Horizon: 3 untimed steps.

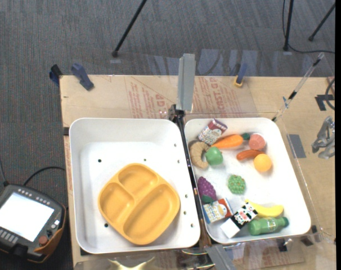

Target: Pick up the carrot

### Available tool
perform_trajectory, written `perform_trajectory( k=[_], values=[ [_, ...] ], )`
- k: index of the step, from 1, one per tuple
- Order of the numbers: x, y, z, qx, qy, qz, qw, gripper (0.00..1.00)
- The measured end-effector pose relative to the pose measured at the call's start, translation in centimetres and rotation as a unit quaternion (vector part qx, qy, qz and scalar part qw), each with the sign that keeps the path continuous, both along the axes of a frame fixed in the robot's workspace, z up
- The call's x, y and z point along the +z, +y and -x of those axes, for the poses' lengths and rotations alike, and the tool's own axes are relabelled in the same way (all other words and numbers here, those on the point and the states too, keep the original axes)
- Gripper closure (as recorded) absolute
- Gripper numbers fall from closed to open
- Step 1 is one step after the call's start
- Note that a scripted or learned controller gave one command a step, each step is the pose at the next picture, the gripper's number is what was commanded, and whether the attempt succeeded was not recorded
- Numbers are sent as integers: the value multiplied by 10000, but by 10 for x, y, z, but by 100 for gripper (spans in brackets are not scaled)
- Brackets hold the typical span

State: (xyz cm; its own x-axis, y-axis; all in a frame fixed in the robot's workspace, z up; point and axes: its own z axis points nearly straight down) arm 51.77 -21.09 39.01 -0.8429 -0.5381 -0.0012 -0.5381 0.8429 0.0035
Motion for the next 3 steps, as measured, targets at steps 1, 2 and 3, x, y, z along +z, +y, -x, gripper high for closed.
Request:
perform_trajectory(
  k=[1, 2, 3],
  values=[
    [97, 0, -52, 1368, -31, 6, 9906, 100],
    [26, 0, -11, 3169, -9, -14, 9485, 100],
    [32, 0, 40, 4025, -25, 1, 9154, 100]
  ],
)
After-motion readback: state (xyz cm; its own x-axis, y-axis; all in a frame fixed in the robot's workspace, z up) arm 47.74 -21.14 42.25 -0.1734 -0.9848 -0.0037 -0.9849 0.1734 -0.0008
